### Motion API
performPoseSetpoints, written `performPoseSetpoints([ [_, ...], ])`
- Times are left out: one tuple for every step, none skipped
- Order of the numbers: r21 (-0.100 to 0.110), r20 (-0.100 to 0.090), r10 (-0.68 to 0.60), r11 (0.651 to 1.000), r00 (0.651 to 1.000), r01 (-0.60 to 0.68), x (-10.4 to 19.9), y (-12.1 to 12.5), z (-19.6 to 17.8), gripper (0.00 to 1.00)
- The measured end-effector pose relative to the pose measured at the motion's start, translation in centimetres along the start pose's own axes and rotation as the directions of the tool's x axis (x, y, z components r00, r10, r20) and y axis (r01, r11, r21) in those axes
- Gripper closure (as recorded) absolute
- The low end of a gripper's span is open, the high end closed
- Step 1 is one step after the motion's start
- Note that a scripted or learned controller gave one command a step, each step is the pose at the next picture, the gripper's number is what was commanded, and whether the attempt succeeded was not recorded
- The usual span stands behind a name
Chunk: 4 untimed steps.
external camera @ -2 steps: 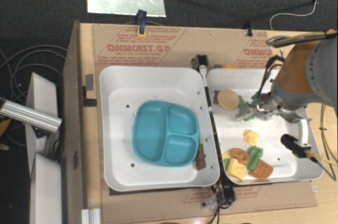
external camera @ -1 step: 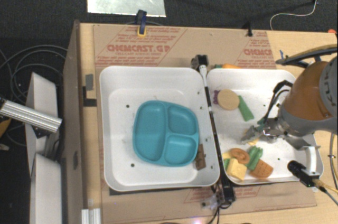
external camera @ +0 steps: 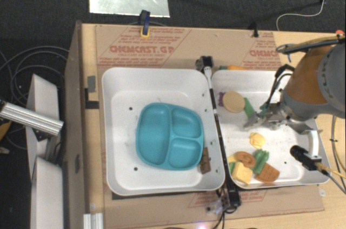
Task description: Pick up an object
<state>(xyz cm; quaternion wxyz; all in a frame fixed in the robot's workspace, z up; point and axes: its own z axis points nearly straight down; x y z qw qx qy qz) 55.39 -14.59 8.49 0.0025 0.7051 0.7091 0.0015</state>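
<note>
Two white bins are sitting side by side: the left bin (external camera: 116,114) is holding one blue divided plate (external camera: 170,136), and the right bin (external camera: 281,176) is holding roughly seven small toy food pieces (external camera: 254,163), partly overlapping.

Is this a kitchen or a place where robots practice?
Probably a robot practice lab. A robot arm reaches over two white bins, toy food sits in one, a blue plate in the other, and cables trail across the floor.
</note>
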Motion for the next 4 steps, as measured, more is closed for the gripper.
performPoseSetpoints([
  [0.008,-0.003,0.004,1.000,1.000,-0.004,1.5,-4.1,0.1,0.00],
  [-0.005,0.001,-0.002,1.000,1.000,0.002,0.5,4.7,-0.1,0.00],
  [0.000,0.000,-0.003,1.000,1.000,0.003,0.4,4.5,-1.1,1.00],
  [-0.004,-0.007,-0.009,1.000,1.000,0.009,11.6,1.4,-10.5,1.00],
])
